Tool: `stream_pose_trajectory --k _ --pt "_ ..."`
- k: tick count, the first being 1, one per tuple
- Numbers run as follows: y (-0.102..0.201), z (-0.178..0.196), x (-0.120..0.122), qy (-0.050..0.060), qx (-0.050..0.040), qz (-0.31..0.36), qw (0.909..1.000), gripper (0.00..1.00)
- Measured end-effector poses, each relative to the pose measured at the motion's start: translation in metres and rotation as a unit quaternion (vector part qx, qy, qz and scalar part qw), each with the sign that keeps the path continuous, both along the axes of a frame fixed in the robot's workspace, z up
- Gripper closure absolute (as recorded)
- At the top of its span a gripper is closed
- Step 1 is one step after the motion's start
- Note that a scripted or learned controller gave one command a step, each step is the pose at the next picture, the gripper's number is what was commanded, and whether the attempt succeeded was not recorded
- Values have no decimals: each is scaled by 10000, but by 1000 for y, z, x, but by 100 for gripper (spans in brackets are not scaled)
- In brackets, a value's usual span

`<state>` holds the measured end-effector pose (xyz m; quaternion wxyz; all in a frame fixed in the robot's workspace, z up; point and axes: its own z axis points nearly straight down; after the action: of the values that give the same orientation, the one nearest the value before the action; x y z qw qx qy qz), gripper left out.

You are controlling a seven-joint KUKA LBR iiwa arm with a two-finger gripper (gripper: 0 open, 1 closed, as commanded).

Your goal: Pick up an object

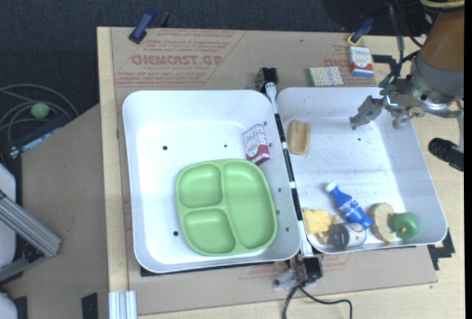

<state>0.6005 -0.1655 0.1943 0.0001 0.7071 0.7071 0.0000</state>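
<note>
The hand (366,116) hangs over the upper part of the right bin (413,163), above bare white floor, and nothing is between its fingers; how far they are spread I cannot tell from this slanted look down.

Taking the blue bottle (347,208) as the landmark: it lies on its side near the bin's lower edge, tilted, white cap toward the upper left. Just left of it and below is a yellow cheese-like wedge (318,222), with a dark grey round piece (338,236) touching that. To the bottle's right lies a tan ring-shaped piece (382,220), then a green round fruit (405,224). Well above and left of the bottle, a tan bread-like piece (298,136) lies alone against the bin's left wall.

The hand is still picking its target, I judge. The lone tan piece looks the easier choice, though the wall crowds one side. For the bottle, I would turn the fingers across its narrow body and come straight down, since neighbours sit close on both sides.
</note>
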Motion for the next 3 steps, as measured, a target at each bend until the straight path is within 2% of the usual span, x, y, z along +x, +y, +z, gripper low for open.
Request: stream_pose_trajectory --k 1,2,3 --pt "53 -86 -50 13 5 4 10000 0" --pt "65 -110 -101 12 5 -3 10000 0" --pt "18 -86 59 -9 -4 6 10000 0"
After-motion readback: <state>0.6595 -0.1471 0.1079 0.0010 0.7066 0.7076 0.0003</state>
